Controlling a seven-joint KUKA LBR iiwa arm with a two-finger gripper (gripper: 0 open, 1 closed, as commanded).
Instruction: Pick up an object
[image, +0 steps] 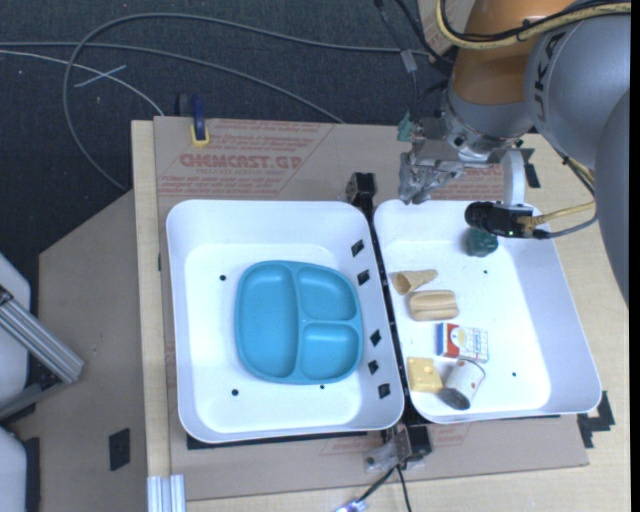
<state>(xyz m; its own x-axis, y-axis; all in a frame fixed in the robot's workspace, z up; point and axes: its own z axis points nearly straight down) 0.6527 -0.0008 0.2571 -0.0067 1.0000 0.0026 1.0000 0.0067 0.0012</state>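
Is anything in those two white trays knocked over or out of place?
One thing: the small white cup in the right bin lies tipped on its side beside the yellow block. The blue plate sits flat in the left bin.

Two white bins (190, 300) sit side by side. One holds a single blue divided plate (297, 322). The other holds six small items: two tan bread-like pieces (432, 304), one yellow wedge (424, 376), one small carton (463, 342), one cup (462, 383), one dark green object (481, 242).

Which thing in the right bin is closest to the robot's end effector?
The dark green round thing by the bin's top edge. The tan blocks, little box and cup lie lower down.
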